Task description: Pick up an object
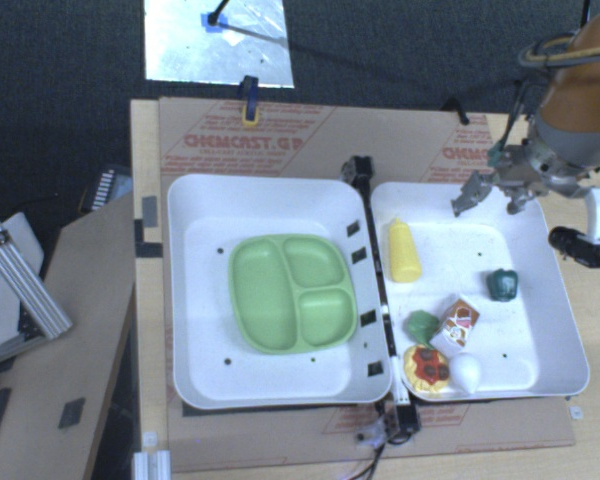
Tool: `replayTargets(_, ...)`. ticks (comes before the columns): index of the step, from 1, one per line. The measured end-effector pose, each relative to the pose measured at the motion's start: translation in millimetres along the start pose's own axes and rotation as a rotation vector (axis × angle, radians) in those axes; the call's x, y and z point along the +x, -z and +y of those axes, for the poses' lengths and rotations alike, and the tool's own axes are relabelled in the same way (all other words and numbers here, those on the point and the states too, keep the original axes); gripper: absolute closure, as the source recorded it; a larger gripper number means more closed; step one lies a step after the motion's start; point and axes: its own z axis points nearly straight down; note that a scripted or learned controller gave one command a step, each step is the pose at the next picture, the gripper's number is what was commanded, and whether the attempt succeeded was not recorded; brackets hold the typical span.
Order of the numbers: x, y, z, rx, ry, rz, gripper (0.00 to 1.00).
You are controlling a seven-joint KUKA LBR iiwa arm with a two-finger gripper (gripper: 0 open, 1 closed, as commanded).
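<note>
Mustard bottle (404,251) below open jaws (492,200)

Arm (580,88): orange band above grey wrist housing; metallic ring at top. Gripper (492,196): two dark grey fingers below pale grey body.

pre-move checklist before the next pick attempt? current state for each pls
1. Gripper carries nothing between its fingers: ok.
2. Fingers spread for a grasp: ok, open.
3. Gripper positioned over a target: not ok, it sits at the right bin's far rim.
4. Yellow bottle free of neighbours: ok, lies alone.
5. Dark green object free of neighbours: ok.
6. White egg graspable alone: not ok, crowded against the small carton.
</note>
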Motion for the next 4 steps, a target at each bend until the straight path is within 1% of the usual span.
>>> replayTargets(1, 0, 8, 3, -0.012, 0.002, -0.002, 0.00)
replayTargets(2, -5, -35, 6, -0.011, 0.000, -0.002, 0.00)
replayTargets(3, 6, -86, 8, -0.010, 0.004, -0.001, 0.00)
replayTargets(4, 6, -134, 8, -0.009, 0.004, -0.001, 0.00)
